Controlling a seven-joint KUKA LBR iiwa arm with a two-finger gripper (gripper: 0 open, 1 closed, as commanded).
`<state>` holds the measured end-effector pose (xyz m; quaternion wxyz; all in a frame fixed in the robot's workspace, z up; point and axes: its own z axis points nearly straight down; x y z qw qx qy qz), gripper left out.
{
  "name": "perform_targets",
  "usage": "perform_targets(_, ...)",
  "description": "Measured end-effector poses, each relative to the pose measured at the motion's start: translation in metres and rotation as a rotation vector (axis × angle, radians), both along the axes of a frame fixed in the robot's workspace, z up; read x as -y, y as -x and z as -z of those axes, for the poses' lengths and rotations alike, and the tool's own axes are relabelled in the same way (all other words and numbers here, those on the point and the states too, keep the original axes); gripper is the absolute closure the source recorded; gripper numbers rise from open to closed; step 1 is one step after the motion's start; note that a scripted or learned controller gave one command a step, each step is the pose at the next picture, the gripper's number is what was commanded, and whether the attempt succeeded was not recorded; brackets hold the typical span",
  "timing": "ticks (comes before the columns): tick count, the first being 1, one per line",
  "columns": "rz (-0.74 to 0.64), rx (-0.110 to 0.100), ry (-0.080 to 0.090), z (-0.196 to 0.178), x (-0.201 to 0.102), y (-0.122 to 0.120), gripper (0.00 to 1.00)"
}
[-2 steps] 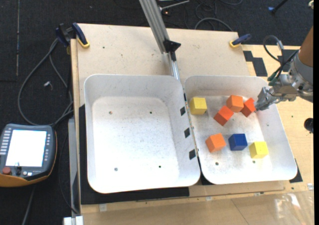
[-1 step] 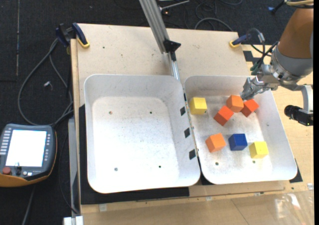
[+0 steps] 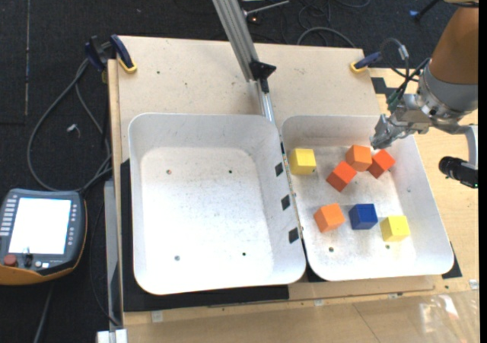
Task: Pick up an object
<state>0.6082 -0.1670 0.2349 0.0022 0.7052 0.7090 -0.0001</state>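
Blocks crowd the right bin (image 3: 434, 212), its 9 o'clock side barer, while the end effector (image 3: 383, 136), grip state impossible to tell, hovers at 12 o'clock of an orange block (image 3: 359, 156) near the bin's 1 o'clock rim.

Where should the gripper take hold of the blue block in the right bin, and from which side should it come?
Probably from straight above, closing on the blue block across the two side faces toward the top and bottom of the picture. It lies flat, and those sides look free, while an orange block and a yellow block stand close beside its other faces.
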Motion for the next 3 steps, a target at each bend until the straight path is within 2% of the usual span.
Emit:
perform_targets(1, 0.002, 0.003, 0.000, -0.0114, 0.0189, -0.0463, 1.00)
perform_targets(2, 0.002, -0.002, -0.002, -0.0104, 0.0181, -0.0442, 0.00)
perform_targets(3, 0.002, -0.002, -0.002, -0.0104, 0.0180, -0.0442, 0.00)
